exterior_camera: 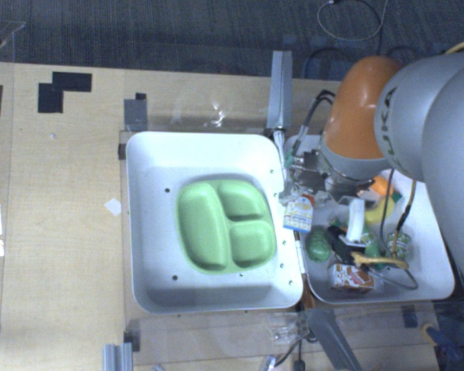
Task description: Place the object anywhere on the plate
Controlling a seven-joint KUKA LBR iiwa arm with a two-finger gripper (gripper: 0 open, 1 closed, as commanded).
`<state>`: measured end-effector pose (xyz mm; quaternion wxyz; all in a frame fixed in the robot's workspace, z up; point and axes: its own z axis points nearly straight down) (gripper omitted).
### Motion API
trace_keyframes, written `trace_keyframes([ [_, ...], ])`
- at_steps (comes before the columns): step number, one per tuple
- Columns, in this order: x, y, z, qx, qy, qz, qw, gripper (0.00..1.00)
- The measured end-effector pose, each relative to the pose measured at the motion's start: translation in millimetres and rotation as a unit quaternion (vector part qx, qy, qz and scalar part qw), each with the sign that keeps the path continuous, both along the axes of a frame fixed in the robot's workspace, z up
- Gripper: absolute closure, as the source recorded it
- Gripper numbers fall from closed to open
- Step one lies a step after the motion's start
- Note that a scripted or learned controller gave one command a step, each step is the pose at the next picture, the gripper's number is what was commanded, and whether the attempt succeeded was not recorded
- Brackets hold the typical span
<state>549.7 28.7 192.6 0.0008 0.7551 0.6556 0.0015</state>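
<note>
Camera view: arm [417, 122] hangs over the cluttered bin [437, 265] at the right of the frame; the green plate [224, 224] sits bare at centre.
The wrist hides the jaws, so I cannot tell whether they are released or clenched, nor which thing is the pick. Candidates crowd just below the wrist: a blue-and-white packet [298, 213] by the bin's left wall, a small round green thing [319, 246], and a red-and-white carton [351, 277] lower down. Done well, this wants one centred grip, a straight lift clear of the neighbours, then a carry left to any plate compartment.
</note>
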Motion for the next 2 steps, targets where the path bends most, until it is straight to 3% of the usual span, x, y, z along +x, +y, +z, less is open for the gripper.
trace_keyframes([
  [1,0,0,0,0.0000,0.000,0.000,1.0000,0.00],
  [2,-52,68,53,-0.0003,0.001,0.095,0.9955,0.00],
])
